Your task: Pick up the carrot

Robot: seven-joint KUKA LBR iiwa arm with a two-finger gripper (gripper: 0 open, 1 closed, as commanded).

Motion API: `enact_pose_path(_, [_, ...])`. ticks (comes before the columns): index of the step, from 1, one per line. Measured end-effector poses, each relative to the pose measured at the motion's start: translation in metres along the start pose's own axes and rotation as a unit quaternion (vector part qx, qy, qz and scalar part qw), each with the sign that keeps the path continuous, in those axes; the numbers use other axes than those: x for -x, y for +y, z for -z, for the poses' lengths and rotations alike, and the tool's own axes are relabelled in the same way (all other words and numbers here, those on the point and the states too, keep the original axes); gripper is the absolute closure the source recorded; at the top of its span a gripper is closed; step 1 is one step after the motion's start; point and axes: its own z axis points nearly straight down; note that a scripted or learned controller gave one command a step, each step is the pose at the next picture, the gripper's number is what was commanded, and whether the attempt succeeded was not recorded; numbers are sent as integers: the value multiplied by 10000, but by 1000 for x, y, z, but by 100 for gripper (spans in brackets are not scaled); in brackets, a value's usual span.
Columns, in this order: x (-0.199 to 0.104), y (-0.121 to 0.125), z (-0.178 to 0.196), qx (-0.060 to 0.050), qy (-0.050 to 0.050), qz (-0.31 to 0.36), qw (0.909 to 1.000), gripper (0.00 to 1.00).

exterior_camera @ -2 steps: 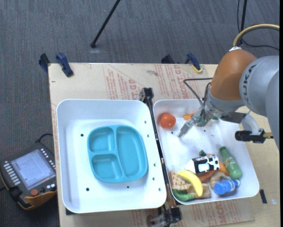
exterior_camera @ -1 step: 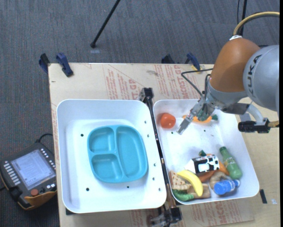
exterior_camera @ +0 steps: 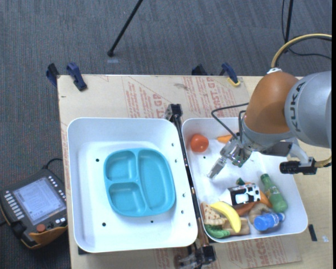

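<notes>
An orange tapered piece, which looks like the carrot (exterior_camera: 224, 138), pokes out from under the arm at the back of the right bin (exterior_camera: 298, 195). The arm's wrist hides the rest of it. My gripper (exterior_camera: 221, 165) hangs over the middle of that bin, just in front of the carrot and to the right of a red-orange ball (exterior_camera: 199, 143). I see nothing held in it. A second orange piece (exterior_camera: 247, 208) lies partly under a black-and-white box (exterior_camera: 244, 195) near the front.
The front of the right bin holds a banana (exterior_camera: 228, 215), a green bottle (exterior_camera: 273, 192), a blue bottle (exterior_camera: 267, 221) and crackers (exterior_camera: 209, 212). The left bin (exterior_camera: 83, 144) holds a teal divided plate (exterior_camera: 139, 181). A thin bar (exterior_camera: 184, 150) separates the bins.
</notes>
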Motion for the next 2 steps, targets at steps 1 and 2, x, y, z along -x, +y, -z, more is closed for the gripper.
enact_pose_path(1, [7, 38, 1, 7, -8, 117, 9999, 0])
enact_pose_path(2, [13, -45, 1, 0, -5, 1051, 9945, 0])
